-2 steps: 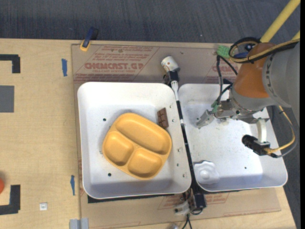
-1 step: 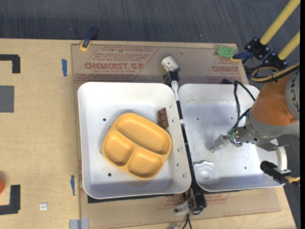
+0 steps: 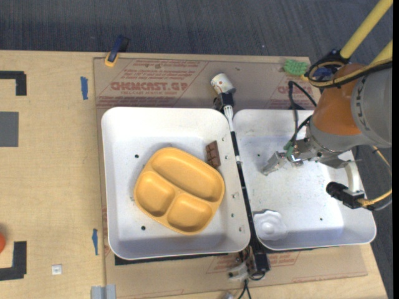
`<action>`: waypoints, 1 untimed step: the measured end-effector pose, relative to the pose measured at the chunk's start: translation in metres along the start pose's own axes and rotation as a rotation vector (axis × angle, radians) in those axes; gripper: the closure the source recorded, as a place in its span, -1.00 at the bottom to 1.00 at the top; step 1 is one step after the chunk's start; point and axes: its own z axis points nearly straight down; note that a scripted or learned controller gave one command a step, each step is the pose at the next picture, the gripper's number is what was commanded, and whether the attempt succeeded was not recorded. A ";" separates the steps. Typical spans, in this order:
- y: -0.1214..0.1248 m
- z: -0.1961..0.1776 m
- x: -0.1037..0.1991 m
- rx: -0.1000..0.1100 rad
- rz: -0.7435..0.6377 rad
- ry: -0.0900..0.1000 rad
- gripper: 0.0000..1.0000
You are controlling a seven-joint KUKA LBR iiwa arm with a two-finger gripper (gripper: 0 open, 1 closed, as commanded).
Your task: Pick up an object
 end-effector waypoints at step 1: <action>-0.091 0.000 -0.006 0.003 0.084 -0.001 -1.00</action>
